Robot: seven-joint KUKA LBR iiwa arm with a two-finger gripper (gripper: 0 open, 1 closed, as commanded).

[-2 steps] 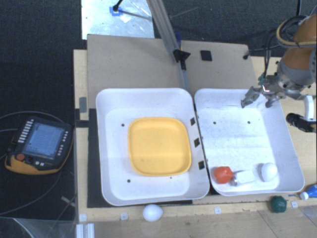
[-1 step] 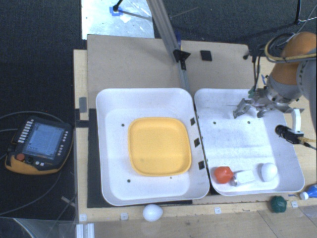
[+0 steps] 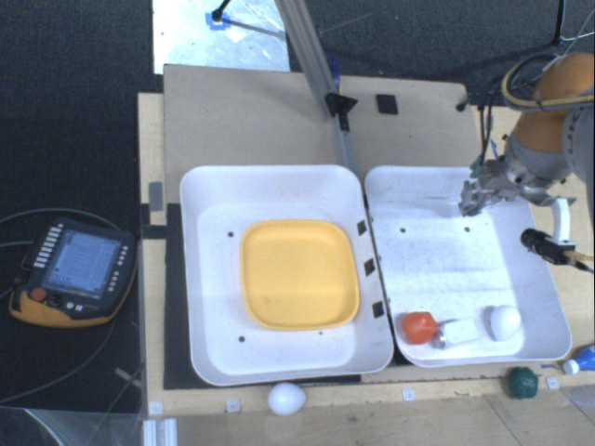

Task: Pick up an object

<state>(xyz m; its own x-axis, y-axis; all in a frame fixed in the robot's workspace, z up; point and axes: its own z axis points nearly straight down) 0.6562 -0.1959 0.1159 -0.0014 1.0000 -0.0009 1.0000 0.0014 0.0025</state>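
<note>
I am seeing the yellow plate [image 3: 300, 273] lying in the left bin [image 3: 209, 249], untouched. In the right bin [image 3: 446, 258], along its near edge, an orange ball [image 3: 417, 326], a white tube [image 3: 457, 332] and a white ball [image 3: 504, 321] are waiting (nothing lifted yet). My hand [image 3: 472, 199] is hovering over the far corner, well apart from them; I cannot tell its grip state. Nothing is blocking the way.
</note>
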